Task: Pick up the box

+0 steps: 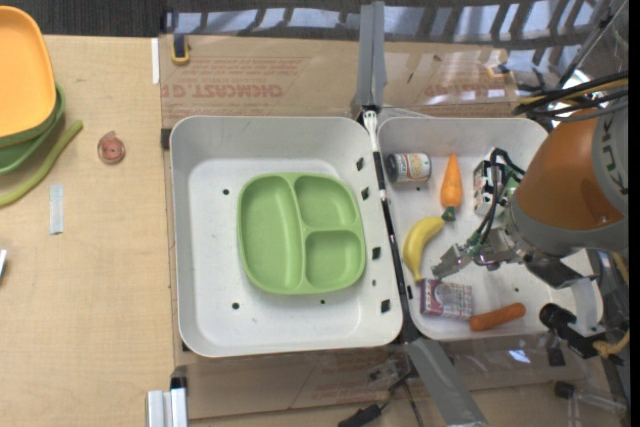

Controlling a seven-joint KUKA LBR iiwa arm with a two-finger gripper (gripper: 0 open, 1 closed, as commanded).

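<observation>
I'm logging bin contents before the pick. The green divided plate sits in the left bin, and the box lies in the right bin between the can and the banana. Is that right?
Not quite. The camera view shows the box in the right bin at its near edge, below the banana and left of a carrot, not between the can and banana. The green divided plate is indeed in the left bin.

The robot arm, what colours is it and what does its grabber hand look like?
The arm is grey with a big rounded orange band above the wrist, and part of a dark letter marking shows on the grey. Thin black and green cables loop beside the wrist. The gripper is small, metal and silver-grey, with two thin fingers at its end. A black knob-like part sits lower down on the arm.
</observation>
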